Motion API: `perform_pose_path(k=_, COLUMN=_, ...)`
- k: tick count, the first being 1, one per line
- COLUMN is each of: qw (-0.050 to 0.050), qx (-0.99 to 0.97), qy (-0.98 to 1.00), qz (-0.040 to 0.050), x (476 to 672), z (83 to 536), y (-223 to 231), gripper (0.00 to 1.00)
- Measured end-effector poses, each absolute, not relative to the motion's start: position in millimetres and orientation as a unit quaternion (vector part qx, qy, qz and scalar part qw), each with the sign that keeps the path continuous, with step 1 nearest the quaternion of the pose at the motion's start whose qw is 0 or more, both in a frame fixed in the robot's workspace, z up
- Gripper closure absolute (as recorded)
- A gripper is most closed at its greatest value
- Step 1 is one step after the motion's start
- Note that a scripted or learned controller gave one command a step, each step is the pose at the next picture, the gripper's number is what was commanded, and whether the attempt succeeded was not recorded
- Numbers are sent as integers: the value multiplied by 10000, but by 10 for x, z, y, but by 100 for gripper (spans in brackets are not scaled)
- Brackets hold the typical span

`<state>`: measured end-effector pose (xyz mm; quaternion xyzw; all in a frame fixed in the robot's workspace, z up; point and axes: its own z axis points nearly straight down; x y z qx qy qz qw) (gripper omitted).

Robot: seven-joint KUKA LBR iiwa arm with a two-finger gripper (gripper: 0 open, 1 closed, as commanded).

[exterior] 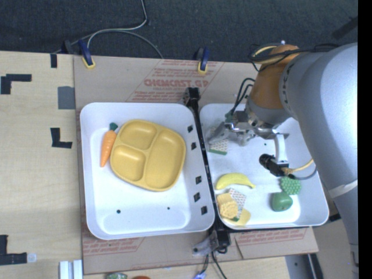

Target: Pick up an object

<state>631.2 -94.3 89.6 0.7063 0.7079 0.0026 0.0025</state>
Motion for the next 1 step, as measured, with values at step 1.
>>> perform_pose_path(k=1, qw=14, qx=7060, qy=7082, qz=4, x=6691, z=854, y=-968, gripper=0)
